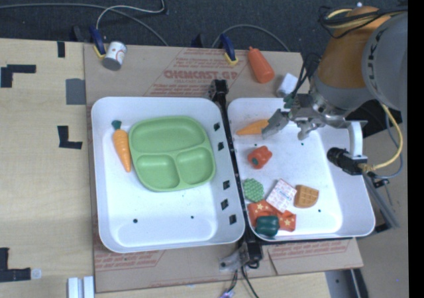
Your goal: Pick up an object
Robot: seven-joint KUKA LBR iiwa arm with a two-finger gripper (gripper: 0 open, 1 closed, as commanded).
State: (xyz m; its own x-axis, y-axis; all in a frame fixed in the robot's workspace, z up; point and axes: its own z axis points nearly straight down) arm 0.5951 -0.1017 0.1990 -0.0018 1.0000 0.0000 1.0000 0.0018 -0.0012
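Observation:
My gripper (290,126) hangs over the back of the right bin (344,207), its two grey fingers spread apart with nothing between them. An orange wedge-shaped toy (252,129) lies just left of the left finger. A red pepper toy (260,156) sits a little in front of the gripper. Near the bin's front lie a green round piece (253,189), a pink-and-white packet (281,194), a brown waffle-like piece (306,196), a red piece (262,210) and a dark green item (267,226).
The left bin (109,217) holds a green divided plate (173,152) and a toy carrot (121,146). An orange bottle-shaped toy (260,65) lies on the cardboard behind the bins. A small can (114,54) and clamps sit at the back. A black divider (225,151) separates the bins.

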